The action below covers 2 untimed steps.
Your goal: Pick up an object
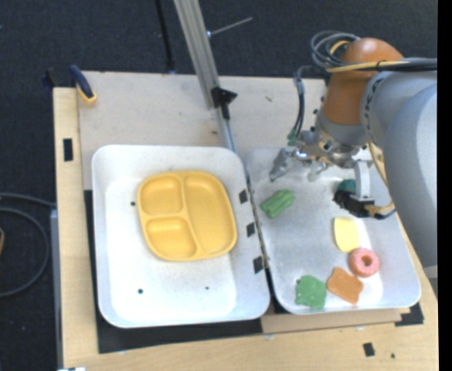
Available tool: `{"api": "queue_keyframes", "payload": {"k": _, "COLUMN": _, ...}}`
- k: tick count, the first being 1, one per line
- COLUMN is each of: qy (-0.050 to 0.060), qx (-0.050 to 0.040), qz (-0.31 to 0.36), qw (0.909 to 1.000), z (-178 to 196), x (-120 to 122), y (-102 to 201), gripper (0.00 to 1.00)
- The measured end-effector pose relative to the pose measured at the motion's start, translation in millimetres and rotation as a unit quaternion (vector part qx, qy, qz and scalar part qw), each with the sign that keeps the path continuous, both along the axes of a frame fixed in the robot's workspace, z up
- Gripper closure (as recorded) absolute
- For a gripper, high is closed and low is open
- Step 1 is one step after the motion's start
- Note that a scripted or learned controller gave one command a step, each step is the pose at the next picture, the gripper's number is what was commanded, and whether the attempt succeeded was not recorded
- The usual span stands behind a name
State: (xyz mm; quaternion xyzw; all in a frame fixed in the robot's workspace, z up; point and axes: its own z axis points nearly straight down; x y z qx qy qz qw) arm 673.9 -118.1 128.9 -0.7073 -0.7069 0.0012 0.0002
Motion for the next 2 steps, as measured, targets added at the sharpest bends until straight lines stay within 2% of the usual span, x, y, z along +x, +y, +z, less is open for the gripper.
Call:
{"api": "queue_keyframes", "payload": {"k": 1, "qy": -0.004, "qx": -0.0007, "qz": 0.000, "qw": 1.0000, "z": 16, "x": 2, "y": -1, "gripper": 1.00}}
{"api": "queue_keyframes", "payload": {"k": 2, "qy": -0.005, "qx": -0.0003, "qz": -0.001, "qw": 1.0000, "z": 81, "x": 4, "y": -7, "gripper": 1.00}}
